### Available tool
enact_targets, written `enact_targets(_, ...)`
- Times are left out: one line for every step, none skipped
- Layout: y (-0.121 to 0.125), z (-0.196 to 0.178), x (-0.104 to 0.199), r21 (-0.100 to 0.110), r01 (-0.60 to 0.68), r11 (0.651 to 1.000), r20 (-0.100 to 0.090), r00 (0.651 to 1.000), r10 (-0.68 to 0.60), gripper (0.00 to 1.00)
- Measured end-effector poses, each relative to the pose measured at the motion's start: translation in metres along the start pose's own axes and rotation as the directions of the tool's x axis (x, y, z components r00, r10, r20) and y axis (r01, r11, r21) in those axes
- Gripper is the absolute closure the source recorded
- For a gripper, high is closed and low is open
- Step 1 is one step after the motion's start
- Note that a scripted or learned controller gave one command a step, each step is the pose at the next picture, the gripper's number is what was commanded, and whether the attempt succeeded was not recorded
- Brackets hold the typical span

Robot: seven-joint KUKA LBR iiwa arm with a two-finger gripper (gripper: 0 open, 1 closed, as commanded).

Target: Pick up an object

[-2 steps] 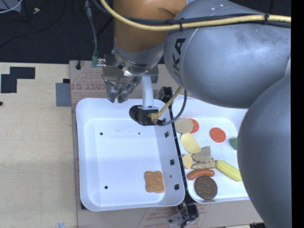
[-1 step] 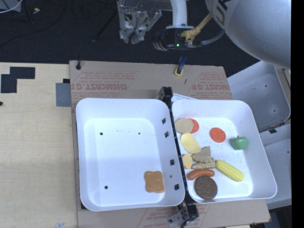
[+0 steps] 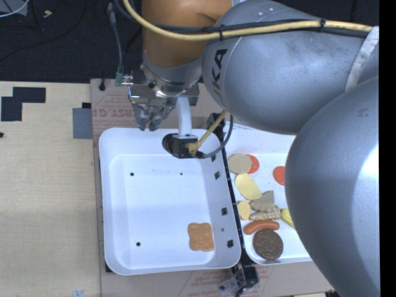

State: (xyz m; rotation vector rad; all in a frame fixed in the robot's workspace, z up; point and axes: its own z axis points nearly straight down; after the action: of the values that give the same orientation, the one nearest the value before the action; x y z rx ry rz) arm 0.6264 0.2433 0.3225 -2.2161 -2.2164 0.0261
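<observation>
Bench: pale plywood with a few dark patches at the left, black backdrop and loose cables behind; two shallow white bins sit side by side.
Left bin: holds one tan, waffle-like toy cookie lying flat near its front right corner, well apart from the gripper.
Right bin: crowded with toy food, among it a beige disc on a red one, a yellow oval piece, a grey wedge, a sausage and a dark brown round cookie; the arm covers its far and right parts.
Gripper: hangs over the far left rim of the left bin, dark fingers pointing down and close together; whether they are fully closed I cannot tell from where I stand. Nothing is visible between them.
Arm: huge and grey, sweeping in from the right across the top, orange band above the wrist, yellow cable looped over it.
Hard to make out: a white post and a black fitting at the bin's far rim, beside the gripper; what the fitting is stays unclear.
</observation>
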Motion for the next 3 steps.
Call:
enact_targets(-0.003,-0.226,-0.001,-0.031,0.004,1.000,-0.012,1.000,-0.004,1.00)
enact_targets(0.016,-0.030,0.000,0.001,0.000,1.000,0.000,1.000,0.000,1.00)
enact_targets(0.013,-0.227,-0.001,-0.031,0.004,1.000,-0.011,1.000,-0.005,1.00)
